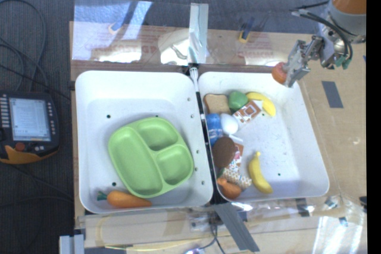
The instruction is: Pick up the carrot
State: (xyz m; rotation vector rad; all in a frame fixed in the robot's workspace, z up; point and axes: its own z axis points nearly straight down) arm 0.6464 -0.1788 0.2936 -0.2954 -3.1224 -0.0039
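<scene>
I see the gripper [293, 72] at the right bin's [309, 146] far corner, fingers clamped on an orange-red object [279, 72]. The carrot [124, 200] lies in the left bin [95, 92], beside the green plate [151, 156].

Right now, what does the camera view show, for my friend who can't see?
A carrot lies in the left bin beside a green plate. The gripper hangs over the right bin's far corner, by an orange-red thing.
</scene>
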